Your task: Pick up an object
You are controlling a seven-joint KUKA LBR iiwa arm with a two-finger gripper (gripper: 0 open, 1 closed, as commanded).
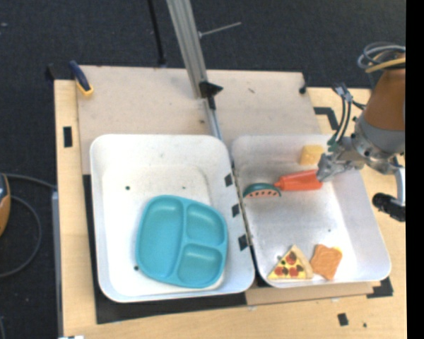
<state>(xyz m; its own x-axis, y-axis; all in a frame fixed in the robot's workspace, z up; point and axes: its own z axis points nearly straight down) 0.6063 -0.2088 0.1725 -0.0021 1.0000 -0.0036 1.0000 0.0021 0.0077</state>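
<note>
Hand (330,167) hovered at the orange carrot's (297,182) right end, near the right bin's (367,221) far edge; whether it grasped was unclear. The carrot looked light, stiff and smooth, best pinched mid-body.

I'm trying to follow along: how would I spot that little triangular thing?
Look in the right-hand white bin, at its near edge. The pizza slice toy lies there, just left of an orange piece. It alone is a yellow triangle dotted with red and dark spots.

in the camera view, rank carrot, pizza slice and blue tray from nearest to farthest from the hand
From the hand:
1. Carrot, right bin, just left of it.
2. Pizza slice, right bin's near edge.
3. Blue tray, in the left bin.
</note>
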